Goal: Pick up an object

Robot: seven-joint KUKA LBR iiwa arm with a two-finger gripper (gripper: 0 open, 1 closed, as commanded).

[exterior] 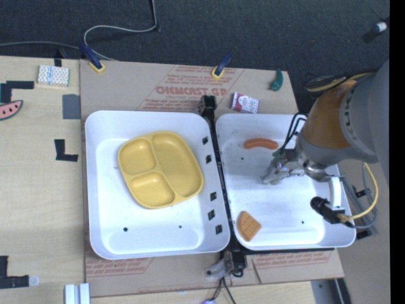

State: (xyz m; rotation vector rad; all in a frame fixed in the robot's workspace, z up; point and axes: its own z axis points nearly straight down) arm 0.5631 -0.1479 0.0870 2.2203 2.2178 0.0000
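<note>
A toy hot dog sausage [260, 144] lies at the back of the right bin [285, 233]. A waffle-patterned cracker [248, 225] rests near that bin's front left corner. My gripper [273, 175] is down in the middle of the right bin, a little in front of and to the right of the sausage, and nothing shows between its fingers. The grey arm with its orange band [326, 119] reaches in from the right.
The left bin [107, 227] holds a yellow three-compartment plate [160, 168]. A black divider strip [214, 170] runs between the bins. A small wrapped packet [244, 102] and clamps lie on the cardboard behind the bins. Cables hang at the right bin's right edge.
</note>
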